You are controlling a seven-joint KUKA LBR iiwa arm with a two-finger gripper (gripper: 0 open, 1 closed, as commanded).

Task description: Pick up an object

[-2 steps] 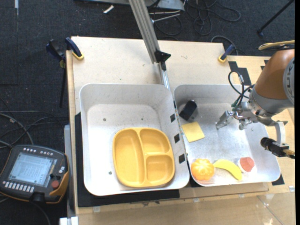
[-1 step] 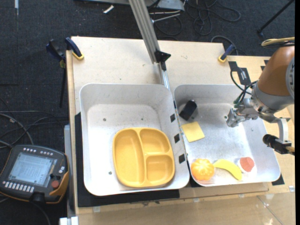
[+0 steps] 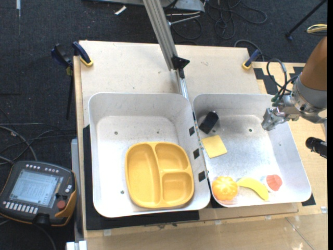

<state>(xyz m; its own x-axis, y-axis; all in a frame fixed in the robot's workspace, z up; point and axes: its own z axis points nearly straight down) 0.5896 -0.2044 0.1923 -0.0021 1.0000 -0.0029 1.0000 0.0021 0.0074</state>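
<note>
In the right bin [image 3: 289,155] lie a black block [image 3: 208,122] at the back left, a flat yellow square [image 3: 214,146] just in front of it, an orange [image 3: 225,188], a banana [image 3: 254,187] and a small red piece [image 3: 273,181] along the front edge. My gripper [image 3: 270,120] hangs over the right bin's back right part, near its wall, well away from every object. Nothing shows between its fingers.
The left bin [image 3: 104,113] holds a yellow divided tray [image 3: 159,174]. A metal pole [image 3: 164,33] slants down to the seam between the bins. Clamps sit at the bench's back corners. A teach pendant [image 3: 34,191] lies on the floor at left.
</note>
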